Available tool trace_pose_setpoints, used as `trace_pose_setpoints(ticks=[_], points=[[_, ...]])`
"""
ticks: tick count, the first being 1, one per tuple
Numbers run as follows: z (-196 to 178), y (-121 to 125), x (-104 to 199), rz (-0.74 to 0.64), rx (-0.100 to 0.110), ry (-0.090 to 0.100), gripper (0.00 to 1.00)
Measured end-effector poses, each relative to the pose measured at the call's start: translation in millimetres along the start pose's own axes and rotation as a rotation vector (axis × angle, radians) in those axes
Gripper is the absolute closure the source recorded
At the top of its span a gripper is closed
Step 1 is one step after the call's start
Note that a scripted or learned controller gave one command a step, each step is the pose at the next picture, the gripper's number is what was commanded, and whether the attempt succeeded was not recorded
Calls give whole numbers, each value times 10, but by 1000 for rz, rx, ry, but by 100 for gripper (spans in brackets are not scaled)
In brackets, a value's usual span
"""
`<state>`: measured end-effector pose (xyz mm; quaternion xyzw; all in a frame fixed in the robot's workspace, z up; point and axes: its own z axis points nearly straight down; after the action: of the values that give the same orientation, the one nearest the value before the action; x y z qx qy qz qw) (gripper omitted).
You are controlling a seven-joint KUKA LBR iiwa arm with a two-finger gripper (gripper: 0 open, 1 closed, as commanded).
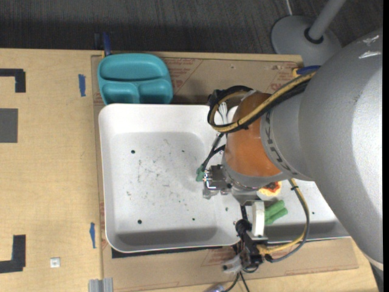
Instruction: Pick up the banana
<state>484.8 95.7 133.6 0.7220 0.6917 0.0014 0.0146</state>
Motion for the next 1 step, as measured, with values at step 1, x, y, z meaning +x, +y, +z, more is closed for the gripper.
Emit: trace_pose_setpoints(ticks=[1], points=[[21, -4, 0, -114, 9, -1, 100]])
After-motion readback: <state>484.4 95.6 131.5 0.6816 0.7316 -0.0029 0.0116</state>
